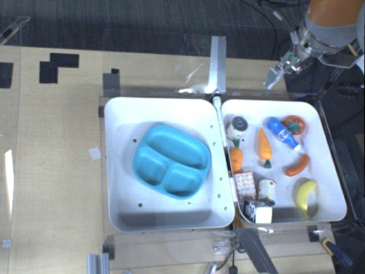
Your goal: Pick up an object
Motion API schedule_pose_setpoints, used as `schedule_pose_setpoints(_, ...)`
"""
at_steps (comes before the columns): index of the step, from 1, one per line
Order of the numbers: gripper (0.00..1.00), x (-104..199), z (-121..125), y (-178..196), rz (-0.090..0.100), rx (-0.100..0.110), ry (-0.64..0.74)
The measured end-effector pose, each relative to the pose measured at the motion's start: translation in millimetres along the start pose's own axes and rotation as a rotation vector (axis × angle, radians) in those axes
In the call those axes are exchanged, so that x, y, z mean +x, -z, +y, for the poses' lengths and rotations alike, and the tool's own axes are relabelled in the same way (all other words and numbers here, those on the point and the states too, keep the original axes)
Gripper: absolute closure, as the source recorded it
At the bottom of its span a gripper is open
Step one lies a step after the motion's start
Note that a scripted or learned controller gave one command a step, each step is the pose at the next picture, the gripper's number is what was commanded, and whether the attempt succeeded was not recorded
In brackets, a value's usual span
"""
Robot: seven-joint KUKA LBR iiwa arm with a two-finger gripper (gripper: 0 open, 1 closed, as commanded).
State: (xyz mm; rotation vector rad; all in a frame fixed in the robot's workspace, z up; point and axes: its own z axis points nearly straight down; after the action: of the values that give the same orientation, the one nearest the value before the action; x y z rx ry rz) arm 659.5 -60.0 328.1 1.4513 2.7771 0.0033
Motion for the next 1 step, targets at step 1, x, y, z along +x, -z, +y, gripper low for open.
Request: schedule_pose_setpoints(1,1.0,-0.1,2.0,9.7,-0.003,-0.002,0.005)
